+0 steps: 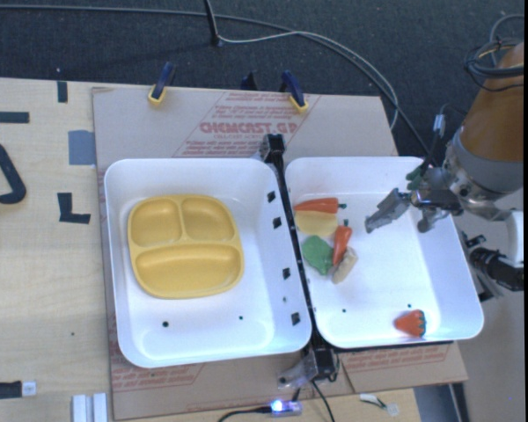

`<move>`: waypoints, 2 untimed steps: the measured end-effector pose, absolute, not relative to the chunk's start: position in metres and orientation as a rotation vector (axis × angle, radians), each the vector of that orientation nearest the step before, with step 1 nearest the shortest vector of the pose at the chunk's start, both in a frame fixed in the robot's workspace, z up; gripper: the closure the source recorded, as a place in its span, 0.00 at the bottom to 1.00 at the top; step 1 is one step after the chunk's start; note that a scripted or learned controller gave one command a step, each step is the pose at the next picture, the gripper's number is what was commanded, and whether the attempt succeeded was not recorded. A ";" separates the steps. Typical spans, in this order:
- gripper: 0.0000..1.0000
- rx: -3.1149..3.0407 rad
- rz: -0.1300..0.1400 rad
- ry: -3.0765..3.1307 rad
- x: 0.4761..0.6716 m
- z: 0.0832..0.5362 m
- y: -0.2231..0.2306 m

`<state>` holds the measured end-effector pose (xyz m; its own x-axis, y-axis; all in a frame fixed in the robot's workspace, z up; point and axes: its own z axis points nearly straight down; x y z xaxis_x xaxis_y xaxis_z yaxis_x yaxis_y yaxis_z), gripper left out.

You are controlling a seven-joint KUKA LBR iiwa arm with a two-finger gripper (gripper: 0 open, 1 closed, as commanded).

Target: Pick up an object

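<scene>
Nearest the camera, along the lower edge, the bench [35, 323] carries loose cabling and a small fitting at the foot of the divide between the two bins.

Left bin [123, 323]: holds one yellow divided plate [187, 244] lying flat, set toward the bin's left half. Nothing else of note in it beyond small dark marks on the floor.

Right bin [449, 323]: a red strawberry-like piece [411, 323] lies alone at the near right corner, well apart from the rest. Further in, against the dividing wall, sits a cluster of toy food: a green piece [317, 253], an orange carrot-shaped piece [342, 243] leaning across it, a pale beige piece [345, 266] just beside, a yellow piece [315, 224] and, furthest, a red-and-green piece [317, 206]. These touch or overlap one another.

Claw [407, 211]: positioned above the right bin's far right area, near the cluster but apart from it. Its two fingers stand spread, with nothing between them. The arm [493, 139] enters from the right.

Beyond the bins, a cardboard sheet [238, 126] is clamped to the bench.

Assessment: no object is gripped or lifted. The pick is not yet made; approach, closing on an item and lifting all remain. The isolated red piece looks the easier target; the cluster risks a multiple or slipped grasp.
</scene>
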<state>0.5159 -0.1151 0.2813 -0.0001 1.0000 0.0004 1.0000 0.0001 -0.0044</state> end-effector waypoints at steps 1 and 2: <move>0.00 -2.221 0.000 -2.222 0.517 0.283 -0.115; 0.00 -2.218 0.006 -2.219 0.513 0.221 -0.113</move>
<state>0.5126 -0.1125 0.2210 -0.0005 1.0000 0.0006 1.0000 0.0005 -0.0057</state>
